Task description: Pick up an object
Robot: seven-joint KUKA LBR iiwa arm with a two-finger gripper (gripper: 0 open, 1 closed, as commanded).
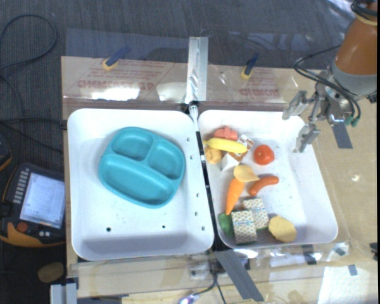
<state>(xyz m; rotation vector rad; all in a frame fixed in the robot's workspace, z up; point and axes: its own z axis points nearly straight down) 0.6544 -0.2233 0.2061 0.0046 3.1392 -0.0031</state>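
Gripper (302, 120) over right bin (321, 189) top corner, fingers spread wide, holding nothing. Tomato (263, 154) nearest, banana (227, 145) beside. Risk: round tomato rolling off pads; rim strike on descent.

Both white bins (82, 189): smooth plastic, bit shiny. Blue tray (142, 165): plastic, smooth, soft shine. Toy food looks plastic too: banana (227, 145) glossy yellow, tomato (263, 154) shiny red, carrot (234, 194) smooth orange. Small printed boxes (249, 221): prob. card or paper, matt. Bench top (82, 78): brown, cardboard-like, w/ clear shiny film over it. Gripper (308, 120): bare grey metal. Floor (25, 75): dark, rough carpet look.
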